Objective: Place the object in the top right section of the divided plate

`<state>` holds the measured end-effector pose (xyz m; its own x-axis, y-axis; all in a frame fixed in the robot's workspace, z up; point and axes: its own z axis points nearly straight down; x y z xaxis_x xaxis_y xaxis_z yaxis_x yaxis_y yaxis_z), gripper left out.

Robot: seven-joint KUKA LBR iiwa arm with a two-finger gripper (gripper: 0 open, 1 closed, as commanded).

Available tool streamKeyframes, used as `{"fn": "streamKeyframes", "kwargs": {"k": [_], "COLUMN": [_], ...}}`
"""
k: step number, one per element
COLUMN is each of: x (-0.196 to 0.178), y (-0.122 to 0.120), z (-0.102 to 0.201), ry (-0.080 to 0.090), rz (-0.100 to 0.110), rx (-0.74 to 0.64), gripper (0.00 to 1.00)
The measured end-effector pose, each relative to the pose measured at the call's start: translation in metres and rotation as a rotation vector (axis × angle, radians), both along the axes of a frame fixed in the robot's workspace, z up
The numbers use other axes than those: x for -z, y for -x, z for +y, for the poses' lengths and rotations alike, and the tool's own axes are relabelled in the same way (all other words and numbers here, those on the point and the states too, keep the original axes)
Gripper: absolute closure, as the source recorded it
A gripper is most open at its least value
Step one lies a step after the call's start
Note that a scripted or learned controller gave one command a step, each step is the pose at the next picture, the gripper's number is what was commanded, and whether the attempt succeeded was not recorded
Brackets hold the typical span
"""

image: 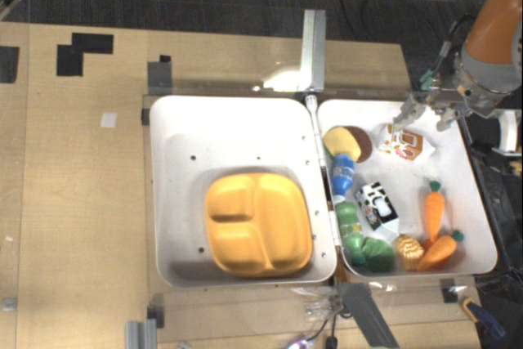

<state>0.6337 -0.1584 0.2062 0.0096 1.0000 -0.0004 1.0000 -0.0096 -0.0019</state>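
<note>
Over the right bin (pixel 482 200) the gripper (pixel 423 112) hangs with fingers spread and empty above a small packet (pixel 403 145), so it should descend squarely before carrying anything to the yellow plate (pixel 258 221).

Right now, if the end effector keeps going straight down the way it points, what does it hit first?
Most likely the small white and orange packet in the right bin. The end effector sits just above it and to its upper right, fingers pointing down. Depth is unclear from this slanted view, so it might meet bare bin floor beside it.
</note>
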Motion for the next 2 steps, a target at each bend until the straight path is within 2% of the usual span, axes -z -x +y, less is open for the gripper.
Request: {"fn": "streamKeyframes", "kwargs": {"k": [1,2], "x": [0.054,0.023], "y": [0.125,-0.021], "z": [0.068,0.095], "ry": [-0.001,0.0], "rz": [0.004,-0.003], "rx": [0.175,-0.177], "gripper": [0.0,0.0]}}
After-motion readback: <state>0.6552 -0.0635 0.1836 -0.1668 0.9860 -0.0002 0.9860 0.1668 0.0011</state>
